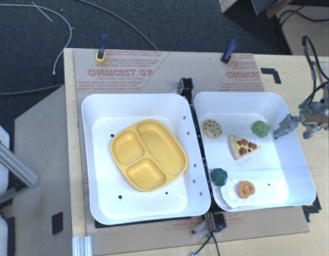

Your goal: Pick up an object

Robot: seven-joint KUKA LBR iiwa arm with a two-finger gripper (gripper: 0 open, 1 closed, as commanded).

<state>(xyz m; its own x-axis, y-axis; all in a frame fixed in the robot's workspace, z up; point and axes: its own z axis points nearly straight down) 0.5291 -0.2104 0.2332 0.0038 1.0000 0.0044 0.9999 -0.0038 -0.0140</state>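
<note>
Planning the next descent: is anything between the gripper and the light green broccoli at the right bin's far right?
Nothing visible. The gripper sits at the right bin's right rim, and the light green broccoli lies just to its left with bare bin floor between. The pizza slice and cookie lie beyond it.
</note>
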